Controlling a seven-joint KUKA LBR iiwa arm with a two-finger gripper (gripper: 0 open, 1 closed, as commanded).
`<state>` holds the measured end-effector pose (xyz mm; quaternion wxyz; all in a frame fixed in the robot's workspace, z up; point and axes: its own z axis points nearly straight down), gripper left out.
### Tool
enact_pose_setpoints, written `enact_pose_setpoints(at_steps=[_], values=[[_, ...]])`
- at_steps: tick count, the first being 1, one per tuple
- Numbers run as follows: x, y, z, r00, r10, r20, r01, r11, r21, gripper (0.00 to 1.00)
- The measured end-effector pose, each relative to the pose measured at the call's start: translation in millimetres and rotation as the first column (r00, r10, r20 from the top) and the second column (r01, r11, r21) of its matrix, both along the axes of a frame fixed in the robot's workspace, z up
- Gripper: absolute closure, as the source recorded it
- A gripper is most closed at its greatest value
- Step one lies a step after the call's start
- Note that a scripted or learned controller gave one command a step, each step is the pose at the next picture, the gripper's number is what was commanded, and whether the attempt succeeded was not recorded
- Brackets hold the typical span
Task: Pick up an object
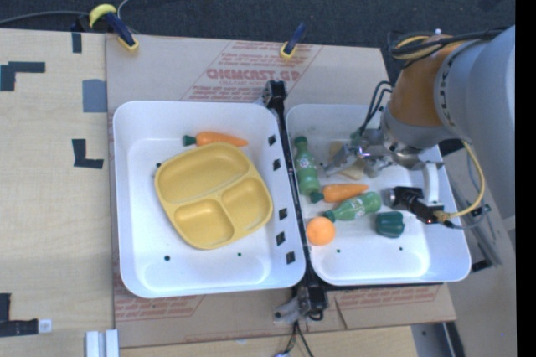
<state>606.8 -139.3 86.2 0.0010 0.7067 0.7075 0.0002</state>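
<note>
Toy food lies scattered in the right bin, at the frame's lower right: a carrot, an orange ball, two green bottles and a dark green pepper. Above the carrot, the arm's jaws hang low in this bin; whether they are released or clenched cannot be told. In the left bin, a yellow divided plate rests beside another carrot.

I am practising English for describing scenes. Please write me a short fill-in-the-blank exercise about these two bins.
1. The yellow divided plate lies in the ____ bin.
2. The plate has ____ compartments.
3. The carrot in the left bin lies just outside the plate's ____ edge.

Missing words: left; three; far
</note>
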Motion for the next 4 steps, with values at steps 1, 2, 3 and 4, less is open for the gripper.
enact_pose_setpoints(at_steps=[1, 2, 3, 4], values=[[61.3, 34.9, -0.3, 1.000, -0.002, -0.001, 0.002, 1.000, -0.008, 0.00], [-20.5, 28.5, -0.1, 1.000, -0.001, 0.000, 0.001, 1.000, 0.000, 0.00], [-19.8, 28.3, 9.6, 1.000, 0.000, 0.002, 0.000, 1.000, -0.002, 1.00], [-27.4, 104.6, 98.1, 1.000, 0.002, -0.002, -0.002, 1.000, 0.002, 1.00]])
